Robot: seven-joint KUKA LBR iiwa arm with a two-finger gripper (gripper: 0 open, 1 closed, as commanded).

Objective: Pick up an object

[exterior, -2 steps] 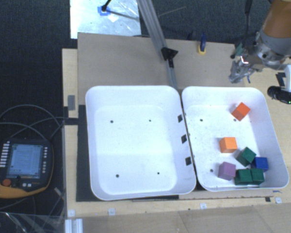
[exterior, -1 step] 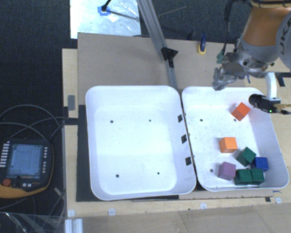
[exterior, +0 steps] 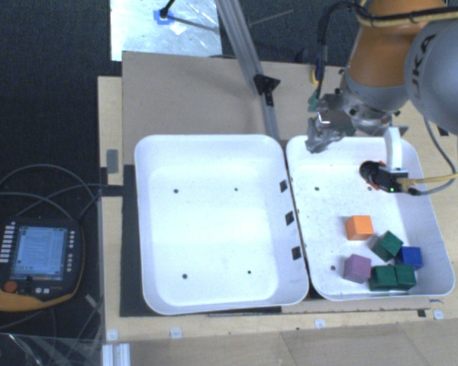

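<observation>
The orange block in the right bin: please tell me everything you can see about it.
The orange block is a small cube-like piece with a matte, uniform orange surface. It rests flat on the floor of the right bin, slightly rotated relative to the bin walls. It stands apart from the other blocks; the nearest is a green block to its lower right. Nothing touches it, and the gripper is well above it in the picture.

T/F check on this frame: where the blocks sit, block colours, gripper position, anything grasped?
1. All blocks lie in the right bin. True.
2. The orange block sits in the left bin. False: it is in the right bin.
3. The gripper is at the right bin's far edge, apart from the blocks. True.
4. A red block touches the purple block. False: its neighbour is a green block.
5. The blue block is between the gripper's fingers. False: it rests in the bin.
</observation>
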